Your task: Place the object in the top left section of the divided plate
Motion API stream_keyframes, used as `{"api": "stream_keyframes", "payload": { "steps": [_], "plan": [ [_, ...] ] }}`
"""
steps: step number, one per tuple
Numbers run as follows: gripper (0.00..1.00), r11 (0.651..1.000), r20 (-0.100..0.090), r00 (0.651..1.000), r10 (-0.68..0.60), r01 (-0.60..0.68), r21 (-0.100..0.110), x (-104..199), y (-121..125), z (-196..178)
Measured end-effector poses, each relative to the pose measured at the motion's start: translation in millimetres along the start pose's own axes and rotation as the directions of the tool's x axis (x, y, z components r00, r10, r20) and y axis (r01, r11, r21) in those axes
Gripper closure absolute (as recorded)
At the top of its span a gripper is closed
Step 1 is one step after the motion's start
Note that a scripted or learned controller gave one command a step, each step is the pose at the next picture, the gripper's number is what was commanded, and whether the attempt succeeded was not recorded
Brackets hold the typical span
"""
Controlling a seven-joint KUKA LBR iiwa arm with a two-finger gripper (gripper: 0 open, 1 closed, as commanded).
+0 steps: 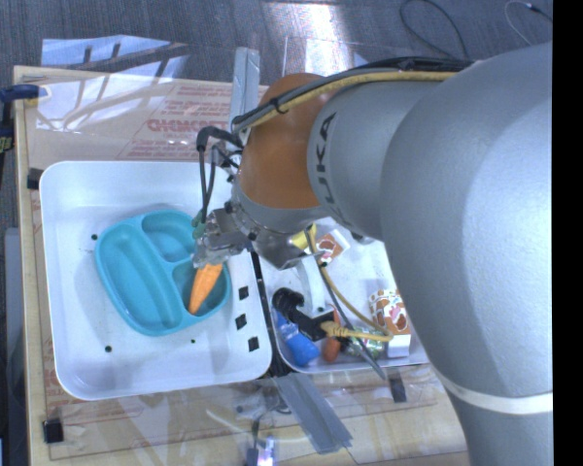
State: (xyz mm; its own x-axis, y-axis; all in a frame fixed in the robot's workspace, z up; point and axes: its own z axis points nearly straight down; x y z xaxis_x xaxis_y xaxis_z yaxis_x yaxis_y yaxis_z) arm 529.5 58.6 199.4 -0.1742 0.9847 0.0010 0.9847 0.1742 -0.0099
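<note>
Now the gripper (212,250) is hanging over the blue plate (141,275), a carrot (205,287) lying just below its jaws; I cannot tell whether they are gripping it, so it may be slipping into the wrong section.

Single fixed overhead camera, slanted down on both white bins (68,357), arm (447,163) close beneath

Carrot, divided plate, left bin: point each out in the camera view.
carrot (205,287): camera view, middle of its orange body.
divided plate (136,280): camera view, floor of the long blue compartment.
left bin (73,216): camera view, bare white floor.
</note>
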Motion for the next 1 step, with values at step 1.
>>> {"api": "stream_keyframes", "payload": {
  "steps": [1],
  "plan": [
    [1.00, 0.988, 0.002, 0.988, -0.155, 0.155, -0.007, 70.0, 55.0, -75.5]
  ]
}}
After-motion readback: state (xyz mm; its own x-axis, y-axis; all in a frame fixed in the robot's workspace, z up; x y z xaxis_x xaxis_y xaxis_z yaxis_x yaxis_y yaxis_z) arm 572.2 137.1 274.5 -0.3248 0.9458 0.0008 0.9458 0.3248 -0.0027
